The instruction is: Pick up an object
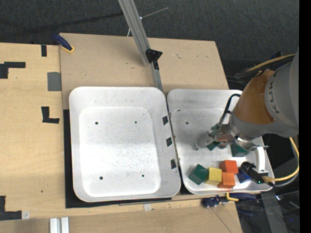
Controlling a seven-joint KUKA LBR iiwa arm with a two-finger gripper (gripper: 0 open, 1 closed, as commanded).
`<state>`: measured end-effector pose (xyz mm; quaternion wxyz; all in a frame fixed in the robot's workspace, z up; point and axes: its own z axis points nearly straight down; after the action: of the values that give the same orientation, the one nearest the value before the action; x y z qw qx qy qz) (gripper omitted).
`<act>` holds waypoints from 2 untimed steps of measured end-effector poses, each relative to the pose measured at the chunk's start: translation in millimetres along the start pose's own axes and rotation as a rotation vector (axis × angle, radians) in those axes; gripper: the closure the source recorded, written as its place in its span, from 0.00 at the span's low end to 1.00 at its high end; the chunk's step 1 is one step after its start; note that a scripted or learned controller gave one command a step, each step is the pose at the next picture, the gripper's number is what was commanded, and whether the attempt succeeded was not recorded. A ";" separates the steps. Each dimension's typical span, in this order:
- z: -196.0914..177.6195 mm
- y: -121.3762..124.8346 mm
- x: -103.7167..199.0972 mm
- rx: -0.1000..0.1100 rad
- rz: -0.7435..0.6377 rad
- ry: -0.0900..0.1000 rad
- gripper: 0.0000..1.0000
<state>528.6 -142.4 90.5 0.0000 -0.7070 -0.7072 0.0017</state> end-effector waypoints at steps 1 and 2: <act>-11.1 0.3 1.1 0.000 -0.001 0.003 1.00; -65.2 -8.3 -2.6 -0.006 0.000 0.002 1.00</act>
<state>520.5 -144.8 155.7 -0.0012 -0.7071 -0.7071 -0.0010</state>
